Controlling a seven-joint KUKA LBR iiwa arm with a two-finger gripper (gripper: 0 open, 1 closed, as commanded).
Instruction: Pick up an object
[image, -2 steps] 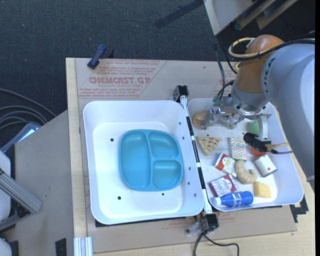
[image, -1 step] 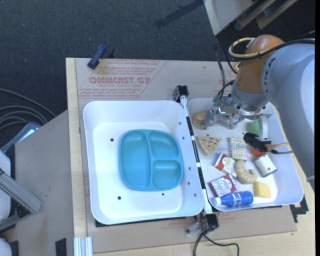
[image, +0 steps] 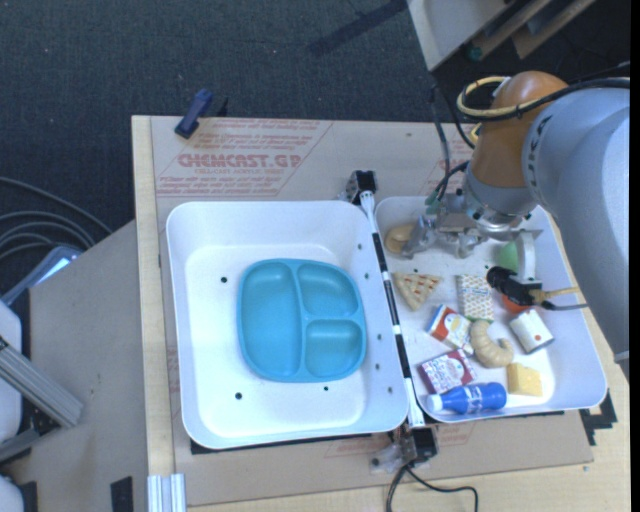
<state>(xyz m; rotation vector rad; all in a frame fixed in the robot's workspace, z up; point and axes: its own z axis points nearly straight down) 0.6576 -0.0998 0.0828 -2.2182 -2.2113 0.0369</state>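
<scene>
My gripper (image: 447, 236) hangs over the far part of the right bin (image: 590, 385), below the arm's orange band. A tan round piece (image: 400, 238) lies just left of it. A waffle-patterned wedge (image: 418, 288) and a checkered packet (image: 475, 295) lie just in front of it. Nearer the front are a red and white packet (image: 450, 326), a tan croissant-shaped piece (image: 491, 346), a maroon packet (image: 445, 372), a blue bottle (image: 474, 399) and a yellow block (image: 525, 380). A green item (image: 510, 254) sits partly behind the wrist.
The left bin (image: 200, 240) holds a blue divided plate (image: 300, 320). A white block with a red end (image: 530, 331) lies by the right bin's right side. A blue clip (image: 193, 113) rests on the cardboard behind the bins. The arm's bulk covers the right bin's far right corner.
</scene>
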